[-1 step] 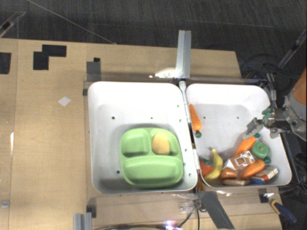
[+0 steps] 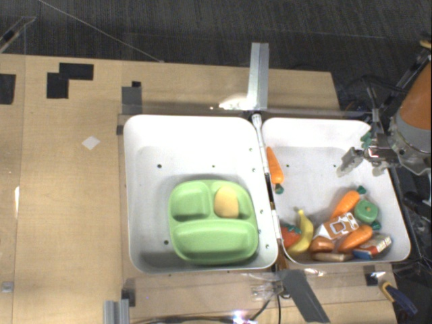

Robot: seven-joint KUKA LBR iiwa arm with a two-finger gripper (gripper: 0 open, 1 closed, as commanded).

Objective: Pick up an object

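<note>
Grey two-finger gripper (image 2: 364, 160) over the right shallow white plastic bin (image 2: 307, 144), upper right part. Two metal fingers (image 2: 349, 161) splayed apart, released, nothing between them. Bare bin floor beneath the tips.

Candidate objects heaped below and nearer the camera, in the bin's lower right corner: orange toy carrot with green top (image 2: 349, 202), round green plastic disc (image 2: 366, 212), yellow toy banana (image 2: 304, 229), small white carton with red print (image 2: 341, 227), a few more orange and brown pieces beside these, too jumbled to name. Separate slim orange carrot-shaped piece (image 2: 273, 167) lying along the bin's left wall, well apart from the gripper.

Left white bin (image 2: 145, 154): green three-compartment plastic tray (image 2: 202, 238), pale yellow rounded fruit (image 2: 227, 202) sitting in its upper right compartment.

Task progress, judged: nothing picked yet; descent, closing and lift all left to do. Nearest target likely the carrot with green top.

Grey arm with orange band (image 2: 415, 100) entering from the right edge, wrist over the bin's right rim, gripper pointing left and down
</note>
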